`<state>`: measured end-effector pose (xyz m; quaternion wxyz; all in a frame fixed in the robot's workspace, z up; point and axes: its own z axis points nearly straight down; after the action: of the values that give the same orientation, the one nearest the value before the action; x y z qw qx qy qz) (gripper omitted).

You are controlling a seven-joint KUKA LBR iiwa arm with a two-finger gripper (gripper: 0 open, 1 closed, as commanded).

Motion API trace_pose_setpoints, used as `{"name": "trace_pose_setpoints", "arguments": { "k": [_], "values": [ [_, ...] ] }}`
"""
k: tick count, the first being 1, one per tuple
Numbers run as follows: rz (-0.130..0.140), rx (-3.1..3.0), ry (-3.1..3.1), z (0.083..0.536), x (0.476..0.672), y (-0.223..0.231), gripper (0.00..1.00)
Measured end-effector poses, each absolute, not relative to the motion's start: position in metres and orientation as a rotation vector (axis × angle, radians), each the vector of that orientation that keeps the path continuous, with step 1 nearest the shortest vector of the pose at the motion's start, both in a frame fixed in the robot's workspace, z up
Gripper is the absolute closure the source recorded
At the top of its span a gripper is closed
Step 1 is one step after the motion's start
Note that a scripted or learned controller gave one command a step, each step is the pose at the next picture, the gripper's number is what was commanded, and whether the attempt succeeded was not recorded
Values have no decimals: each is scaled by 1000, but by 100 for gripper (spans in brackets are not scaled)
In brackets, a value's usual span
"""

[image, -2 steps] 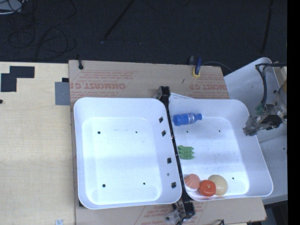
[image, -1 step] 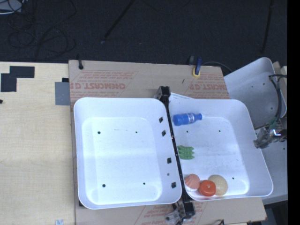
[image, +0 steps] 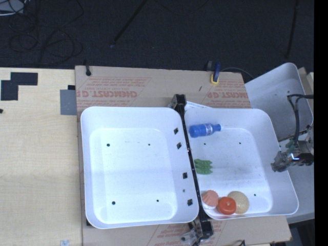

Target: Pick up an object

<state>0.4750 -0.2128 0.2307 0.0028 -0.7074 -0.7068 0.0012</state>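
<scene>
Looking down on my worktop (image: pixel 36 152), pale wood grain on the left, with a flat brown cardboard sheet (image: pixel 154 88) laid over it. Red print runs upside down across that cardboard; I make out "CHEMCRZ" or something close, not sharp enough to swear to.

On the cardboard, two shallow white bins, smooth plastic with rounded corners. The left bin (image: pixel 133 209) shows just a few small dark dots on its floor. The right bin (image: pixel 256 119) sits hard against it, a black strip with clips running down the seam between them.

Now the right bin's contents, biggest first. A blue bottle (image: pixel 204 130) lies on its side near the far edge, paler cap pointing right. Down in the near corner, a tan round piece (image: pixel 240 201), a red round piece (image: pixel 226 205) touching it, and a pinkish round piece (image: pixel 209 198) just left, all clustered together. Near the left wall, a small green ridged thing (image: pixel 203 166), alone.

My claw (image: pixel 288 159) hangs at the right rim of the right bin, well apart from every object. It's a dark tangle from here; whether it's open or closed, I cannot tell.
</scene>
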Motion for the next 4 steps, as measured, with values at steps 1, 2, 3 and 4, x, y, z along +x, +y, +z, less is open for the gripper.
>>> {"name": "trace_pose_setpoints", "arguments": {
  "k": [1,2,3,4],
  "values": [
    [-3,-2224,-2226,306,476,-214,100],
    [4,-2218,-2217,265,475,-213,100],
    [5,-2211,-2220,170,520,-211,100],
    [1,-2221,-2218,218,474,-213,100]
  ]
}}
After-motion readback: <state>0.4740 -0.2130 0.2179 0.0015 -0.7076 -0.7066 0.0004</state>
